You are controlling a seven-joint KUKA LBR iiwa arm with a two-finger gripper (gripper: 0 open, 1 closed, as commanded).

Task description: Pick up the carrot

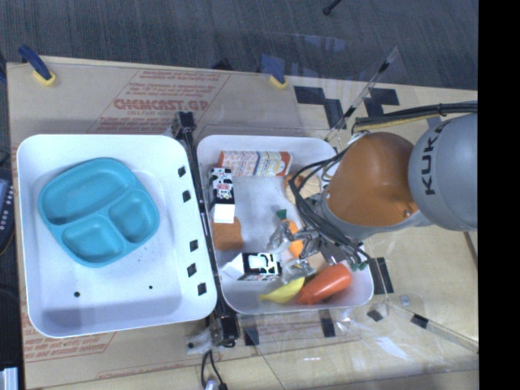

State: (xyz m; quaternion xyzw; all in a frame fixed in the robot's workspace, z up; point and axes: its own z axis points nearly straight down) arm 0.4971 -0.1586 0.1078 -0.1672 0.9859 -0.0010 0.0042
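The carrot [296,245] is a small orange piece with a green end [280,214], lying in the middle of the right bin [244,146]. It is largely covered by my gripper [292,239], which is down in the bin right on top of it. The grey arm with its orange band [370,181] comes in from the right and hides the bin's right side. I cannot tell whether the carrot is gripped.
Just in front of the gripper lie a red-orange tapered vegetable [327,283] and a yellow banana [282,291]. A black-and-white pack [260,264], a brown block [227,236], a cow-print carton [221,187] and an orange box [253,163] lie to the left and behind. The left bin [49,315] holds a blue divided plate [97,210].
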